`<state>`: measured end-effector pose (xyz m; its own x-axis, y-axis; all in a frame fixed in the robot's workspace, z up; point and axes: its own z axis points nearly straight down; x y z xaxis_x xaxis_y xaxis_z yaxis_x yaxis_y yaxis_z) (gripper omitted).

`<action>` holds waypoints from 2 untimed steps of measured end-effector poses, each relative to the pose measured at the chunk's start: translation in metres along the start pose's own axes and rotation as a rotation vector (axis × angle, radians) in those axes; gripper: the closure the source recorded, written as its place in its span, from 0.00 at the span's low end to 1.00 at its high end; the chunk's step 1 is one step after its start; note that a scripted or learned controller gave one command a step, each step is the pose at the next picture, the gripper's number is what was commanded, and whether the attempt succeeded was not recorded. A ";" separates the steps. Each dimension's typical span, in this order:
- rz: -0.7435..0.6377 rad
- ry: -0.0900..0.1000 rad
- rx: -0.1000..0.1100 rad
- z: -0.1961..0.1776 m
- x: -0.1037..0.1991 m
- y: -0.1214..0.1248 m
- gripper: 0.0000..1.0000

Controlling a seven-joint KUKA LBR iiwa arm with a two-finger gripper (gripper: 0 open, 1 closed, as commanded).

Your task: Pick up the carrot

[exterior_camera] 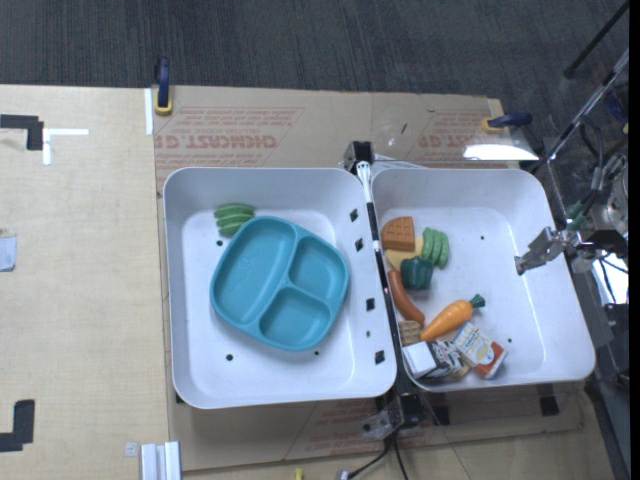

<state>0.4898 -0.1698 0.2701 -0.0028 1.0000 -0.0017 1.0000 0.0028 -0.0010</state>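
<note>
The carrot [447, 317] is orange with a small green top. It lies tilted in the right bin [520, 298], toward the front left, with its green end pointing up and right. Its tip rests close to a red sausage [403, 295] on its left, and a small printed carton [467, 351] lies just in front of it.
Behind the carrot sit an orange waffle block [398, 233], a green vegetable [434, 246] and a dark teal piece [416, 274]. The left bin [190, 348] holds a teal divided plate [280, 283] and a green pea pod [235, 217]. A metal bracket [537, 252] juts over the right bin's right rim.
</note>
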 end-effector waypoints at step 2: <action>-0.066 -0.001 -0.006 0.161 0.055 0.014 1.00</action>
